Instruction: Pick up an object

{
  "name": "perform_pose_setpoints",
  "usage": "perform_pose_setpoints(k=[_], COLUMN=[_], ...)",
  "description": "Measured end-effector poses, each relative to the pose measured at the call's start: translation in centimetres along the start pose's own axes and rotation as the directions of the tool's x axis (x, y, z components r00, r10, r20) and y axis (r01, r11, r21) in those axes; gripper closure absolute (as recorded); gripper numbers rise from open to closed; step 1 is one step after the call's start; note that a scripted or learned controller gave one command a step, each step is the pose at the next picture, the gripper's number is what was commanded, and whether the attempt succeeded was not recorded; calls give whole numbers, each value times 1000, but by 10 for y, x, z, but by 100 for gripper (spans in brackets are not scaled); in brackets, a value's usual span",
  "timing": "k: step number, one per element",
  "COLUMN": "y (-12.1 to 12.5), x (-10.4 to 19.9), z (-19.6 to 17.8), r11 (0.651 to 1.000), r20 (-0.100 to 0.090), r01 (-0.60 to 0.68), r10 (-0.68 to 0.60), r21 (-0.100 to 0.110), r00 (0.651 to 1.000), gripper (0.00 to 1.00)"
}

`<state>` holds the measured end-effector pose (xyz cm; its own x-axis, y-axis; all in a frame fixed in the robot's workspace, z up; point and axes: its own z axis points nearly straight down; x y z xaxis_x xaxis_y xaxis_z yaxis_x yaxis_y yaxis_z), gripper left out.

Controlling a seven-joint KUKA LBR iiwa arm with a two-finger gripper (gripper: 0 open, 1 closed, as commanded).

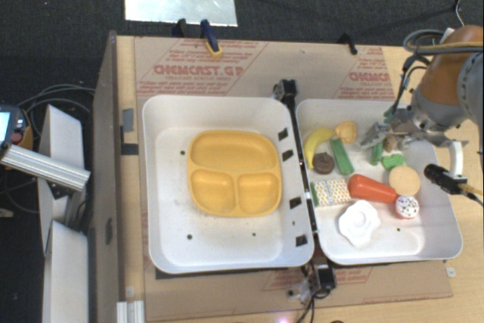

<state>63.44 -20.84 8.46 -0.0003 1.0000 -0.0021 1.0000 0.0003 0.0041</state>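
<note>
The gripper (383, 138) hangs by the right bin's far rim (355, 104), finger state unclear; banana (318, 140) leftward, carrot (372, 187) nearer.

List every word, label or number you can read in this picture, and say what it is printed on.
"CHEMCAST GP" in red on the brown protective sheet under the bins, near its far left.
The same red print recurs at the sheet's far right, slanted and too blurred to read for certain.
Red print on the sheet's near edge: too small to read.
</note>
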Motion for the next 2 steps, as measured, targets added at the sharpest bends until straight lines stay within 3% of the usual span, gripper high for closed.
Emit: perform_pose_setpoints(k=[1, 2], y=[1, 26], x=[1, 45], z=[-12, -74], r11=[1000, 1000], r20=[0, -1], r01=[3, 8], r10=[-3, -8], r21=[-3, -3], r00=[1000, 1000], gripper=[100, 100])
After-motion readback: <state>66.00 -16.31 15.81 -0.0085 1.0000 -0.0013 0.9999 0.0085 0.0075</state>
